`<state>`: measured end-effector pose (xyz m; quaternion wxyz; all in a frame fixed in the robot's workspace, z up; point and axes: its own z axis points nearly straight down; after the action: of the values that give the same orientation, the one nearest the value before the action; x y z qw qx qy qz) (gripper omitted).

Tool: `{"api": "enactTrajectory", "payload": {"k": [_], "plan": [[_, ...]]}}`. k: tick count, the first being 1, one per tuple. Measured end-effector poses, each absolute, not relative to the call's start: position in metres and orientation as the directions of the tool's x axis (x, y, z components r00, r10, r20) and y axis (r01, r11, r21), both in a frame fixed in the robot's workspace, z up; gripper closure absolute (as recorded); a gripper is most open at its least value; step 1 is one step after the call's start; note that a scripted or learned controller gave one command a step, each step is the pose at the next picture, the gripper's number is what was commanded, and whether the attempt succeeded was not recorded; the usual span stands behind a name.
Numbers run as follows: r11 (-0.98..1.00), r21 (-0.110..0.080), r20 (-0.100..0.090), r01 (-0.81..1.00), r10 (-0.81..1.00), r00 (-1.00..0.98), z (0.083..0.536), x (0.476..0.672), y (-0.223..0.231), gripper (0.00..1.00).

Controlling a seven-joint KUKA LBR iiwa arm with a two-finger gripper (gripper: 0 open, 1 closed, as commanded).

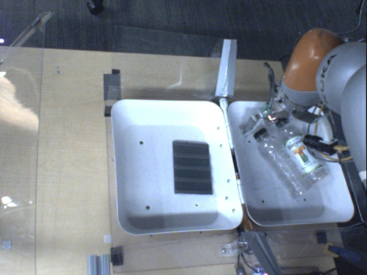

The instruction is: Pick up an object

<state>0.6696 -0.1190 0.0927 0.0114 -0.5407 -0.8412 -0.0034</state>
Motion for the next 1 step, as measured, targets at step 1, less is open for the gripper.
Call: {"api": "enactTrajectory", "payload": {"k": [1], "plan": [[0.532,-0.006,0.004,0.847,0.847,-0.532,0.1077,0.6668,-0.1083,0.0]]}}
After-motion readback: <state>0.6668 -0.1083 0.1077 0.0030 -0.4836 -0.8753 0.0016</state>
